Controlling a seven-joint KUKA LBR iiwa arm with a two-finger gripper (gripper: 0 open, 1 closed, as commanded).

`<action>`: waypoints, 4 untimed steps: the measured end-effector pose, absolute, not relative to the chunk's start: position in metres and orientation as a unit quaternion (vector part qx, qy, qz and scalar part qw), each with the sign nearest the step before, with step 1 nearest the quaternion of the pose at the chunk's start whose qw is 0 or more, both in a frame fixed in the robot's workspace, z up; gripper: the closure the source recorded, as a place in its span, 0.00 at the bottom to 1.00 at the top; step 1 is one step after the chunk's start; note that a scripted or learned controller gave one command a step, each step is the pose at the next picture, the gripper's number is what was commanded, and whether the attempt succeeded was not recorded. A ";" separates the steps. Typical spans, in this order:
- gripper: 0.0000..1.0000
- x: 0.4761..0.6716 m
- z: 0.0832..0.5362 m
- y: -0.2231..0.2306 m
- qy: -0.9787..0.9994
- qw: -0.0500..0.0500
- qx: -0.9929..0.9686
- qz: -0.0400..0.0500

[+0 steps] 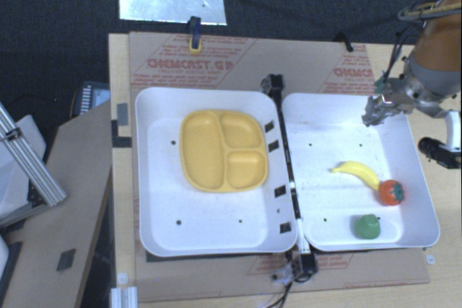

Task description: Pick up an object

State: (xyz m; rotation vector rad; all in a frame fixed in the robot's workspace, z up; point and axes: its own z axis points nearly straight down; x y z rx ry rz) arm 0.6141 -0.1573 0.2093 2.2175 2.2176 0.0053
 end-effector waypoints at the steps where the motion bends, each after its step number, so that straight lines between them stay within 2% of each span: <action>1: 1.00 0.616 0.243 -0.157 0.709 0.003 0.706 0.002; 3: 1.00 0.597 0.224 -0.057 0.711 -0.001 0.704 0.001; 4: 1.00 0.581 0.232 0.000 0.711 -0.001 0.703 0.001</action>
